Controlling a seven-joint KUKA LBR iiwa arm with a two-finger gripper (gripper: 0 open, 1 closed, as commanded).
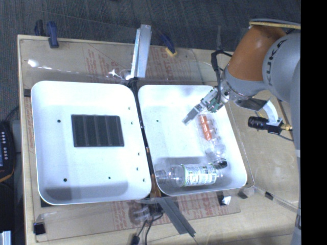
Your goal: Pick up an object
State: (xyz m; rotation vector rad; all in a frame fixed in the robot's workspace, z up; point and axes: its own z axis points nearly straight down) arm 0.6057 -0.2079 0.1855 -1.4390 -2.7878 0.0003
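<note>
The arm [265, 60] reaches in over the right bin [163, 137], its gripper [196, 111] hanging above the bin's far right part, just beside a clear bottle with an orange label [208, 132]. A second clear bottle [191, 175] lies along the bin's near edge. In the left bin [51, 177], a dark ribbed panel [97, 130] sits near the middle.

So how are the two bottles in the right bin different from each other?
The larger bottle lies crosswise along the near wall of the right bin; the smaller bottle lies lengthwise, beside the far-right wall. The larger bottle's label is pale, the smaller bottle's orange. Both are clear plastic, lying flat.
</note>
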